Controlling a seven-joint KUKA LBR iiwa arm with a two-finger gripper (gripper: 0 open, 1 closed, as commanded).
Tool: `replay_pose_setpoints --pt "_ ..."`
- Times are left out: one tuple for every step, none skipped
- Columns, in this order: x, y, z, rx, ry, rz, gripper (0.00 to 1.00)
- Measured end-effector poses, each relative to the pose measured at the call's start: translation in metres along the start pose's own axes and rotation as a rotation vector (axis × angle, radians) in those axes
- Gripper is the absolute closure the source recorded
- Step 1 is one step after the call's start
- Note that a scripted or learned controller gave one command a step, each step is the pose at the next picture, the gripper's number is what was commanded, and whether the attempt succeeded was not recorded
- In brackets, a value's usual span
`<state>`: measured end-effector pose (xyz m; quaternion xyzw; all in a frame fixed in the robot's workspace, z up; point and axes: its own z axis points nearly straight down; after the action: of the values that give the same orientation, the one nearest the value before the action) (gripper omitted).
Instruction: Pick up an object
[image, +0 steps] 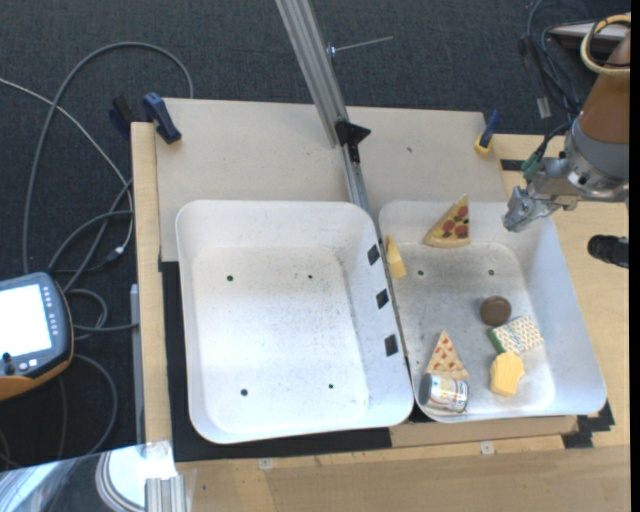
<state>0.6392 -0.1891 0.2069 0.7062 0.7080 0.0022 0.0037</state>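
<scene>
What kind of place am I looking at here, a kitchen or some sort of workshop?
Most likely a robotics lab: a robot arm reaches over two white bins, toy food such as a pizza slice lies in one, and cables trail across the floor.

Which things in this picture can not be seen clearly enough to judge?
- Gripper, camera view: small and blurred over the right bin far rim; whether it is open or shut cannot be told.
- Arm: cut off by the top and right edges.
- Can: label too small to read.
- Patterned packet: its lower edge lies behind the yellow corn toy; print unreadable.
- Yellow piece: partly hidden by the bin wall, identity unclear.
</scene>
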Motion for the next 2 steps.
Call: replay_pose_setpoints --pt "0.000 0.001 -0.024 0.002 0.001 0.001 1.00" --pt "0.043 -0.010 -0.028 0.011 0.005 -0.002 1.00"
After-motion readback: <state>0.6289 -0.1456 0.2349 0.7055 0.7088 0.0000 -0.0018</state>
